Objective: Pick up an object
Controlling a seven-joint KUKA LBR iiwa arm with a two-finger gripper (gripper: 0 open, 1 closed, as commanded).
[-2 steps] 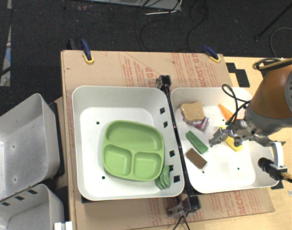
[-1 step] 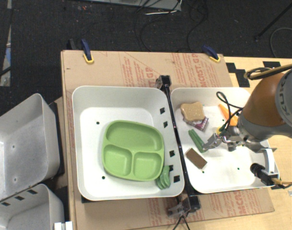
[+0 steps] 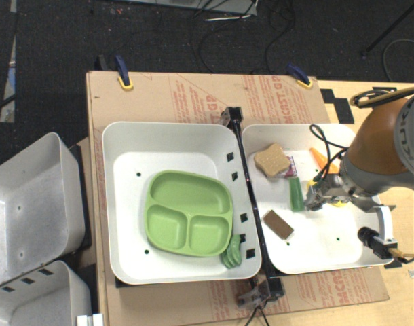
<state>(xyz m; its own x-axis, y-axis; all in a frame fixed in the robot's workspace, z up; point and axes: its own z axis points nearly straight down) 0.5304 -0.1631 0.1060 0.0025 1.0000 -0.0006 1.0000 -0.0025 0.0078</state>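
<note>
Sponge (image 3: 272,160), brown block (image 3: 277,224), green stick (image 3: 296,193) beside tool (image 3: 314,200)

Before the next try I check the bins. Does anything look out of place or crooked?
Only slightly: the green fork sits at the lower rim of the left bin, half tucked under the green plate.

I see the left bin (image 3: 119,182), away from the hand, bearing a green divided plate (image 3: 189,213) with a green fork (image 3: 231,255) at its near right corner. The brown tabletop (image 3: 193,97) carries two clamps (image 3: 123,73) along its far edge. Beyond lie black carpet (image 3: 51,32) and loose cables (image 3: 220,39).
</note>
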